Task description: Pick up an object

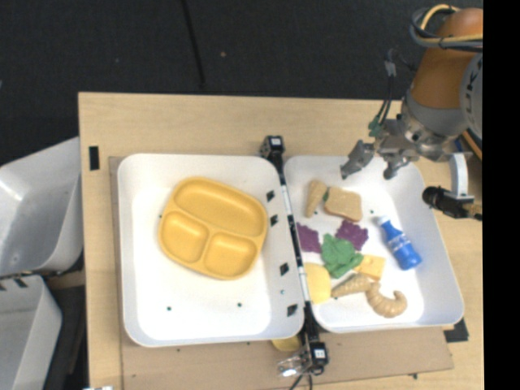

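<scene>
1. At the near edge of the right bin point(443, 287), a tan croissant-shaped toy point(387, 301) is seen, curled, with a pale cone-shaped piece point(354, 285) just to its left.
2. A little farther, yellow flat pieces point(318, 281) and point(371, 265) are seen around a green leafy toy point(340, 254); purple pieces point(308, 237) and point(352, 233) lie just beyond it.
3. To the right, a small blue bottle point(400, 243) with a white cap is laid on its side, pointing far-left.
4. Farther back, a tan bread-slice toy point(344, 204) lies beside a beige cone-like piece point(314, 197).
5. In the left bin point(146, 315), a yellow divided plate point(213, 227) with three compartments is set near the middle.
6. Over the far edge of the right bin, the gripper point(375, 161) is seen with its fingers spread apart and nothing between them; the grey arm with its orange band point(444, 65) rises behind it at the far right.
</scene>
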Controlling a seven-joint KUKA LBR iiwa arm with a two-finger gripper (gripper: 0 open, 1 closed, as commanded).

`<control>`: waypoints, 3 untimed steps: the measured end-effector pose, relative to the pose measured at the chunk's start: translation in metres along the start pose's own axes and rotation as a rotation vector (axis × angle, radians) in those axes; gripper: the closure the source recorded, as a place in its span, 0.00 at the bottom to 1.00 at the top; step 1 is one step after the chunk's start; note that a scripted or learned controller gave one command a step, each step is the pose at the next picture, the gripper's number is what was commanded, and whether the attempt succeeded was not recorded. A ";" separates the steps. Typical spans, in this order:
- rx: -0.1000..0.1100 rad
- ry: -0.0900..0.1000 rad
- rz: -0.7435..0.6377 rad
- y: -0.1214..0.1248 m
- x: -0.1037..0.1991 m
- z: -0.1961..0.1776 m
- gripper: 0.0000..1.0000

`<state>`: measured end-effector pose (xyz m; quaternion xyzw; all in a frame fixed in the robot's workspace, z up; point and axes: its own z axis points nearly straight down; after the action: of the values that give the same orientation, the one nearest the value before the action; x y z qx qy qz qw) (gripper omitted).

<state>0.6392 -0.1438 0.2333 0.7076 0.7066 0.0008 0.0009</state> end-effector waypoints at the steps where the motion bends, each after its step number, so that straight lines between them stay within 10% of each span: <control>1: 0.005 -0.002 0.000 -0.009 0.013 -0.026 0.00; 2: -0.001 -0.004 -0.004 -0.007 0.013 -0.040 1.00; 3: 0.010 0.000 -0.001 0.042 0.000 0.055 1.00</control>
<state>0.6815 -0.1438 0.1783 0.7073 0.7069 -0.0027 -0.0029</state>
